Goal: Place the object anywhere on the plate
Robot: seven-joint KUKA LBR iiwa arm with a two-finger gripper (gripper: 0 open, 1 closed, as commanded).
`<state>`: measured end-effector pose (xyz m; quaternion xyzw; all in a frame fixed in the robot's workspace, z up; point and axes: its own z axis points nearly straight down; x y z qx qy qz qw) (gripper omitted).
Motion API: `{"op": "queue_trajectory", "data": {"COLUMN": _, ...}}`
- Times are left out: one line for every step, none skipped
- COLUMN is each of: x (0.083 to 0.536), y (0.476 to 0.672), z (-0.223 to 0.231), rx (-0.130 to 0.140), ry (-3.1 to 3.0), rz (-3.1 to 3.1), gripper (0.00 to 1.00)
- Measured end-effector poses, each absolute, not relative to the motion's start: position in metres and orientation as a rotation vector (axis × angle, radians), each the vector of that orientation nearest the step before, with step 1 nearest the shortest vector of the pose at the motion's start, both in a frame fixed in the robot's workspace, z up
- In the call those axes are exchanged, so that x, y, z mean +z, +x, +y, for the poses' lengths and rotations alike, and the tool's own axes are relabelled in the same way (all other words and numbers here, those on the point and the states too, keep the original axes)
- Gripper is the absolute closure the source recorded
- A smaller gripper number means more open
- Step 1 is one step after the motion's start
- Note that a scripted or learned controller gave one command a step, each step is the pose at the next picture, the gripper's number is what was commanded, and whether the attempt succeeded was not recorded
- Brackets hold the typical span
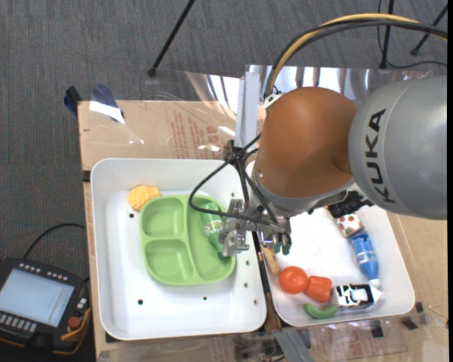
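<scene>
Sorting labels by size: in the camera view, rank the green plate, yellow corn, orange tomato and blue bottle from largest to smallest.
1. Green plate
2. Blue bottle
3. Orange tomato and yellow corn: look alike, not ranked.

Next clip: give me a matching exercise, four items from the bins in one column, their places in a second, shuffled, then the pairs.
Items:
1. green plate
2. yellow toy
3. blue bottle
4. claw

Places:
A. right bin, along its right side
B. over the plate's right edge
C. middle of the left bin
D. left bin, against the plate's upper-left corner

Pairs: 1-C, 2-D, 3-A, 4-B
</scene>
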<state>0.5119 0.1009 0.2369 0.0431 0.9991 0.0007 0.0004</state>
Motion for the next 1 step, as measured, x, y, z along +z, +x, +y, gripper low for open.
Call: {"op": "queue_trajectory", "data": {"x": 0.2361, "y": 0.5118, "z": 0.1004, "rx": 0.002, "ry": 0.138, "rz": 3.139, "gripper": 0.00}}
